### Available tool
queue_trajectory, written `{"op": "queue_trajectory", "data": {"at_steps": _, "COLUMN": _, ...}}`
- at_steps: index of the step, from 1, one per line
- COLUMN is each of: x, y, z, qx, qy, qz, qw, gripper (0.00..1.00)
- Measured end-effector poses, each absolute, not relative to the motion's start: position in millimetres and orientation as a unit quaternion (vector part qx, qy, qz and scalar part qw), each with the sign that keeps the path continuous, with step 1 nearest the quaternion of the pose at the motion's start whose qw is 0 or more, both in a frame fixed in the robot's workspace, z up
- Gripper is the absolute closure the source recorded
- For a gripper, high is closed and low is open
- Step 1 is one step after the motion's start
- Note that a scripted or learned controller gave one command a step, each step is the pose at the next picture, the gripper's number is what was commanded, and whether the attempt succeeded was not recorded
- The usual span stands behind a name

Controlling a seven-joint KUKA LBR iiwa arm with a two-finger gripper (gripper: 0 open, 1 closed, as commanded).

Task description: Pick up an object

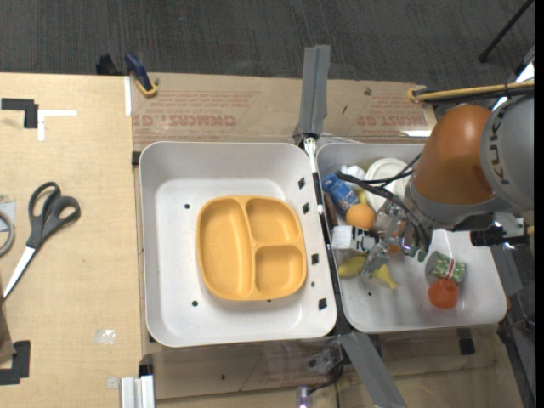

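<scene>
Claw [393, 243] low over clutter in right bin [476, 308], reaching stage; finger state impossible to tell.
Nearest targets: orange ball [360, 216] at 10 o'clock, yellow piece [374, 269] at 7. Further off at 4, green box [445, 268], red ball [442, 294]. Next: settle on one, close. Tray [252, 247] in left bin [170, 313].

The grey arm [510, 155] enters from the right edge of the frame, a little above mid-height, and bends down and leftward. Its orange band [455, 155] bulges large in the right-centre, the widest part of what shows. Below and left of the band the wrist narrows into dark cabling and metal fittings (hard to separate), ending at the gripper [393, 243] in the lower right-centre of the frame, pointed downward.
</scene>
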State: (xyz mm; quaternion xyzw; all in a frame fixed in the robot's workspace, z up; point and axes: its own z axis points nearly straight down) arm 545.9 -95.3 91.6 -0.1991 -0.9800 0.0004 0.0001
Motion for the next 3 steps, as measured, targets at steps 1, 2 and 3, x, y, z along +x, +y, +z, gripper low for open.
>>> {"op": "queue_trajectory", "data": {"at_steps": 1, "x": 546.9, "y": -95, "z": 101, "qx": -0.198, "qy": -0.980, "qz": 0.0012, "qw": -0.001, "gripper": 1.00}}
{"op": "queue_trajectory", "data": {"at_steps": 2, "x": 606.3, "y": -40, "z": 192, "qx": -0.334, "qy": -0.943, "qz": 0.0005, "qw": -0.001, "gripper": 1.00}}
{"op": "queue_trajectory", "data": {"at_steps": 3, "x": 606.4, "y": -76, "z": 294, "qx": -0.423, "qy": -0.906, "qz": 0.0009, "qw": -0.001, "gripper": 1.00}}
